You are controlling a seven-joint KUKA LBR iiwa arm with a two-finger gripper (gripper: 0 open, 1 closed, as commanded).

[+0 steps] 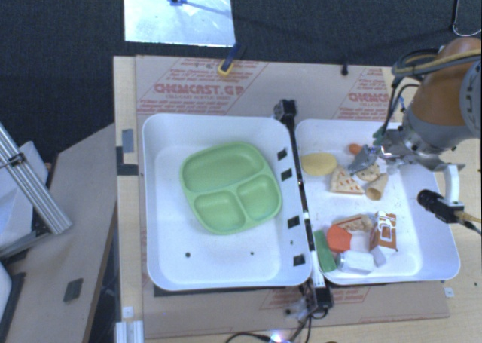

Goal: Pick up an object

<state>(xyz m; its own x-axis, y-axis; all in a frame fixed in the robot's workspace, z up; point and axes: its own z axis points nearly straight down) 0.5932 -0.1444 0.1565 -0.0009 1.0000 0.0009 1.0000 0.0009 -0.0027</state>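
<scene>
Right white bin [433, 247] of toy food, hand [367, 159] low over it, grip unclear.

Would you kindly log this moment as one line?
gripper: low in right bin | beside: cheese wedge | grasp: unclear | left bin: green tray

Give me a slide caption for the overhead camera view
KUKA arm's gripper hovers over toy food in the right bin; green divided tray sits in the left bin.
</scene>
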